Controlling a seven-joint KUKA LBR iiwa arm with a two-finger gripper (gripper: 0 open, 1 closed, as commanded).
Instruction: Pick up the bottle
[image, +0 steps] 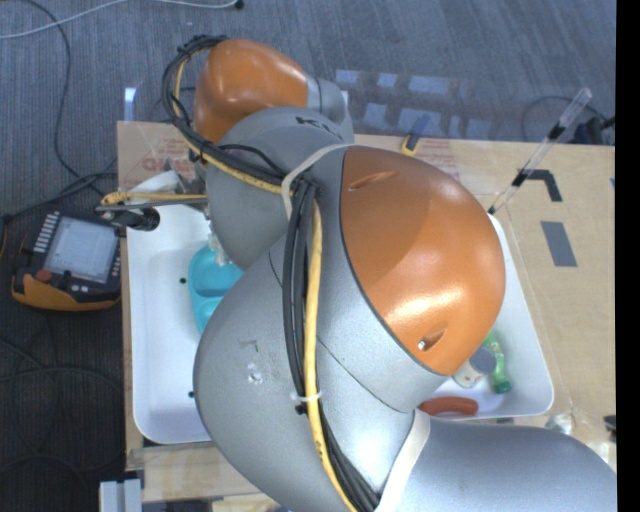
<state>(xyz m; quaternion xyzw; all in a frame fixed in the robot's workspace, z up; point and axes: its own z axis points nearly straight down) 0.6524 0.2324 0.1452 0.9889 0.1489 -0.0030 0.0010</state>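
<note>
A teal-blue bottle (208, 282) lies in the left white bin (160, 330), near its far side, with its right part hidden under the arm. My gripper (216, 243) hangs at the end of the grey and orange arm, right above the bottle's upper end. The wrist housing covers most of it, so I cannot tell whether it touches the bottle.
The arm's bulk covers the middle of both bins. In the near right corner of the right bin (530, 390) lie a green item (496, 366), a grey piece (471, 375) and an orange-red item (449, 406). A hand-held control unit (72, 258) rests on the floor to the left.
</note>
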